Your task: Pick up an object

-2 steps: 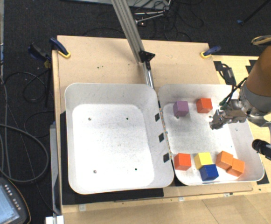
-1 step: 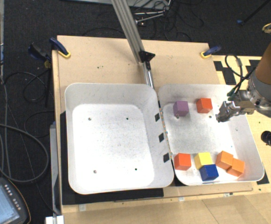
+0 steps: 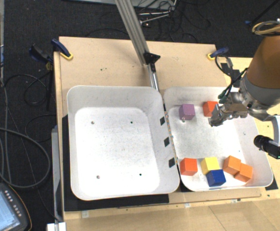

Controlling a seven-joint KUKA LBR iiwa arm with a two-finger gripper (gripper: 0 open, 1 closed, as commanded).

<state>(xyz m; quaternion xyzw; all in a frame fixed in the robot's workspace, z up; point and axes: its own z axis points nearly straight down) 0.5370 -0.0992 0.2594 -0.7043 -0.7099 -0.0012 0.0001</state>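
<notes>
Taking the right bin [image 3: 255, 129] as the landmark, its near edge carries a cluster of blocks: an orange block [image 3: 188, 166] at the near left corner, a yellow block [image 3: 209, 164] just beside it, and a blue block [image 3: 216, 177] touching the yellow one on its near side. Toward the bin's near right corner sit two more orange blocks [image 3: 238, 168], pressed against each other. The middle of the bin floor is bare speckled white. Farther back, near the bin's far left, a purple block [image 3: 187, 111] stands alone, and well apart to its right a red-orange block [image 3: 208, 108] lies by the far wall. The hand [image 3: 216, 119] hangs over the bin just beside that red-orange block, on its near right side, below the grey arm with its orange band; whether its fingers are spread or closed cannot be told, and no block is seen between them. Left of the right bin, the left bin [image 3: 82, 129] rests on the same desk [image 3: 106, 61].
</notes>
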